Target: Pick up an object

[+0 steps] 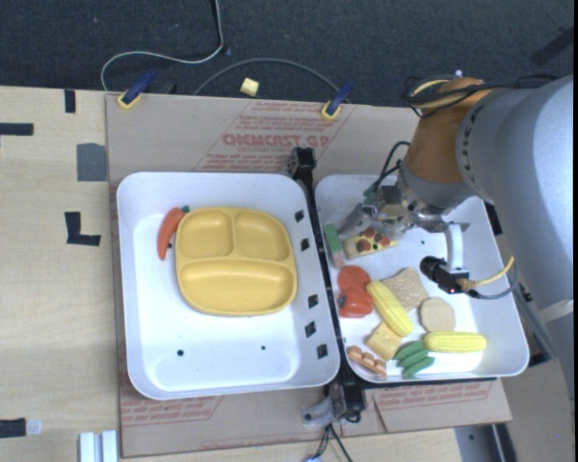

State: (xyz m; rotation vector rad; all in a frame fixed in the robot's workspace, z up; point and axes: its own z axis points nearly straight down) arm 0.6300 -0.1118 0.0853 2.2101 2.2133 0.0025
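Overhead slant view of bench (48,287) w/ two shallow white bins set side by side on a cardboard sheet (260,138). Grey arm w/ orange band (443,147) enters from the right and reaches down into the right bin (506,354); jaws (374,221) sit low over the bin's upper-left part, directly above a small pizza-slice toy (369,243). Jaw opening cannot be told: the wrist body hides the tips, and no item is seen clamped. Just left of the jaws, a green piece (334,242) lies by the bin wall. Below the jaws: red tomato-like toys (354,292), then a yellow corn cob (389,306) lying diagonally, touching a speckled bread slice (407,285). Further below and to the right: a round cracker (436,314), a second corn cob (454,342), green pods (416,359), a cheese wedge (383,340) and small sausage-like pieces (368,360) near the front rim. Right of the jaws, a black cable fitting (441,275) hangs over the bin. Well to the left of the jaws, the left bin (222,364) holds a yellow divided plate (236,260) w/ an orange carrot (169,231) just beside its left edge.
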